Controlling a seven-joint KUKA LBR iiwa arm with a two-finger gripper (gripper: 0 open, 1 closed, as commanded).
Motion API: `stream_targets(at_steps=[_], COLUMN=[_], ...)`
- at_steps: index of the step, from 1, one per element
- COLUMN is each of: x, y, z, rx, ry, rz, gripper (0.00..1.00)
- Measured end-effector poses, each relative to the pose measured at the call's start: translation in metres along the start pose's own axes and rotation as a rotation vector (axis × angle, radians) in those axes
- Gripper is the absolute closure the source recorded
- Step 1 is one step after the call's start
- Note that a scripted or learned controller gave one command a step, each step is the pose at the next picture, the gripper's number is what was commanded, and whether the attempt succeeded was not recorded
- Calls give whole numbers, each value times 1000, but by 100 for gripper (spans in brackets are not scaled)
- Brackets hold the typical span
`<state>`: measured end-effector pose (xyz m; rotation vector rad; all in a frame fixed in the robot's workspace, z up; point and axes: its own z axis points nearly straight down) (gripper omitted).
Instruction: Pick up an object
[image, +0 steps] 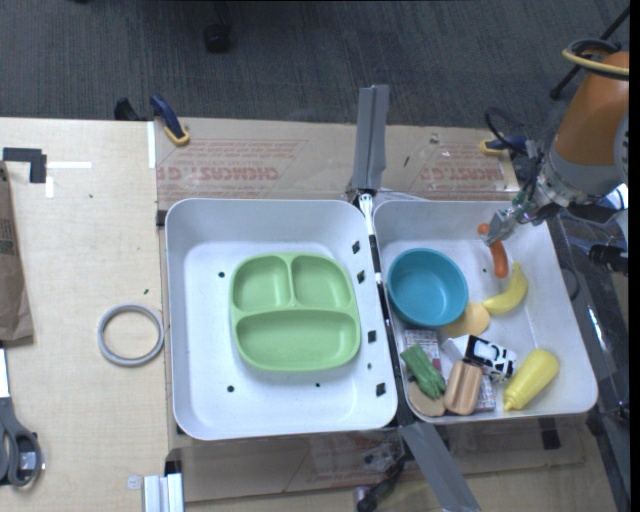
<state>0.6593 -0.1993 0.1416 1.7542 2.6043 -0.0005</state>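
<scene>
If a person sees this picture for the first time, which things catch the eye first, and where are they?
The green divided plate lies alone in the middle of the left bin. In the right bin, a blue bowl sits by the left wall, with a banana, a yellow bottle and other small items crowded beside and below it. The gripper hangs over that bin's upper right part.

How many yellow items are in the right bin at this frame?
3. A banana at mid-right, a yellow round piece just below the blue bowl, and a mustard bottle at the front right corner. More could be hidden in the front clutter.
</scene>
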Motion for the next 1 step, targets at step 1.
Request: stream_targets(at_steps=[1], x=[51], y=[17], z=[-82], rx=[0], ry=[0], rz=[269], gripper=[100])
